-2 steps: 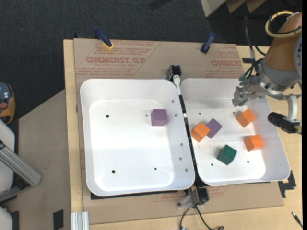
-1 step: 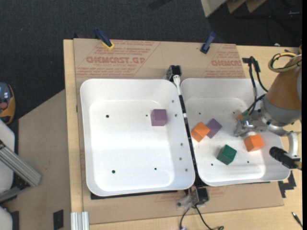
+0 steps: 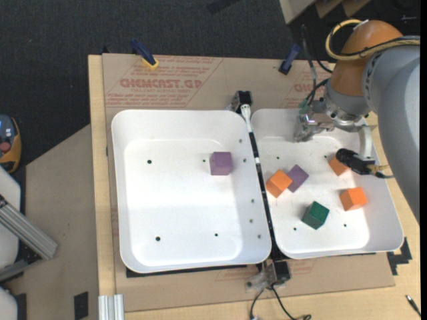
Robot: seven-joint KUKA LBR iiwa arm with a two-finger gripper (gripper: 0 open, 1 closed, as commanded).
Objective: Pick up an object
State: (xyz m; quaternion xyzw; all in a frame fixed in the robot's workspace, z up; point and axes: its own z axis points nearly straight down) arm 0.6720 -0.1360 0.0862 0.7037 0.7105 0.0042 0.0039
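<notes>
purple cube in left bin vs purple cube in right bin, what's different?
The purple cube in the left bin stands alone and sits square to the view. The purple cube in the right bin is turned at an angle and rests against an orange cube, which partly covers it. Both share colour and similar size.

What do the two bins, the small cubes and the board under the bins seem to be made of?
The bins look like thin moulded plastic: smooth white, rounded corners, soft sheen. The cubes, such as the green cube and the purple cube, look matte and evenly coloured, perhaps foam or painted wood; I cannot tell which. The board looks like brown cardboard with red printing.
</notes>
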